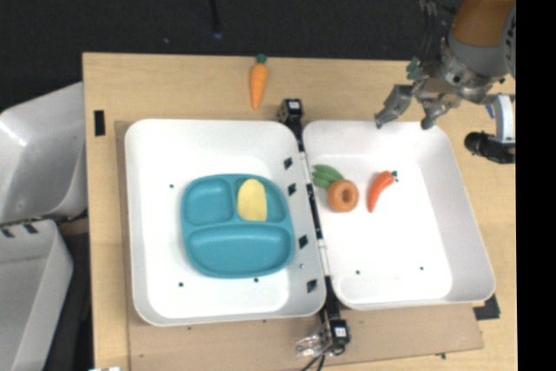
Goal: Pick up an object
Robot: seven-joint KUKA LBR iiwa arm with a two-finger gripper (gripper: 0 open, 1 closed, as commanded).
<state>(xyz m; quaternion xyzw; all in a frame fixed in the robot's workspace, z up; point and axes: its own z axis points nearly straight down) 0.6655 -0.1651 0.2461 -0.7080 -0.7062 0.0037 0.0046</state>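
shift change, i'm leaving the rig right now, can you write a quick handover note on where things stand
Gripper: open, holding nothing, hovering over the far edge of the right bin.
Right bin holds an orange ring-shaped toy, a green item touching it, and a red-orange pepper lying apart to the right.
Left bin holds a blue divided tray with a yellow piece in its upper right compartment.
A toy carrot lies on the bench beyond the bins.
Done: nothing picked yet.
Left: descend, grasp one object, lift.
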